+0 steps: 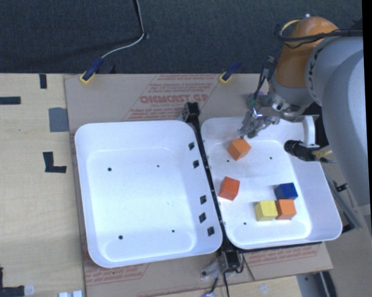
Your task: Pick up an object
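The right bin (313, 231) holds several small blocks. An orange block (239, 148) lies tilted near the bin's far left part. My gripper (250, 130) hangs just above and to the right of it, its tip close to the block's top corner. Whether they touch is unclear. A red-orange block (229, 188) sits nearer the front, by the bin's left wall. A blue block (286, 190), a yellow block (265, 210) and another orange block (286, 209) cluster at the front right.
The left bin (94, 149) stands beside the right one, with a black divider strip (202, 175) between them. The arm's grey body and orange band (304, 41) loom over the right bin's far right corner. Both bins rest on cardboard (171, 96).
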`<state>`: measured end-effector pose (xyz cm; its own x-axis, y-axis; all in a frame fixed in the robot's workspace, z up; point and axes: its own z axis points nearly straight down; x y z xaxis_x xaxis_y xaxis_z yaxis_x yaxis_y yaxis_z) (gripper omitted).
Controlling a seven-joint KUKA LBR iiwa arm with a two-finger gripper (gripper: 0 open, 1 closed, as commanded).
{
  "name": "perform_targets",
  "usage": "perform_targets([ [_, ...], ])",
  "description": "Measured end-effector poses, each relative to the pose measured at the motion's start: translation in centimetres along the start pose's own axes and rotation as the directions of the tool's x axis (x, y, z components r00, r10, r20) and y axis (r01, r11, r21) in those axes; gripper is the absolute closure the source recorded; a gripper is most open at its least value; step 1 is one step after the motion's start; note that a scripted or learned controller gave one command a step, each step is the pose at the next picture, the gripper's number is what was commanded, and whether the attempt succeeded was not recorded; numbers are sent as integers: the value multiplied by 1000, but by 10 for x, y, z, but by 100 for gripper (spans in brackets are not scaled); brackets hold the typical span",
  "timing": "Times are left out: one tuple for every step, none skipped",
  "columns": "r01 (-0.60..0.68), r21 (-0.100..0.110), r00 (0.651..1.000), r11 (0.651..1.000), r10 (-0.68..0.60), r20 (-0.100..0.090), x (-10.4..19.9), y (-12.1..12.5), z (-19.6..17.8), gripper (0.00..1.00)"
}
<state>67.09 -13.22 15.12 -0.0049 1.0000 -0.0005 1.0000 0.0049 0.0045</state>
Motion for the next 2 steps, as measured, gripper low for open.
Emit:
perform_targets([
  [-4, 10, 1000, 1000, 4, -2, 35, -75, -12, 100],
  [-4, 5, 1000, 1000, 4, -1, 27, -162, 49, 100],
])
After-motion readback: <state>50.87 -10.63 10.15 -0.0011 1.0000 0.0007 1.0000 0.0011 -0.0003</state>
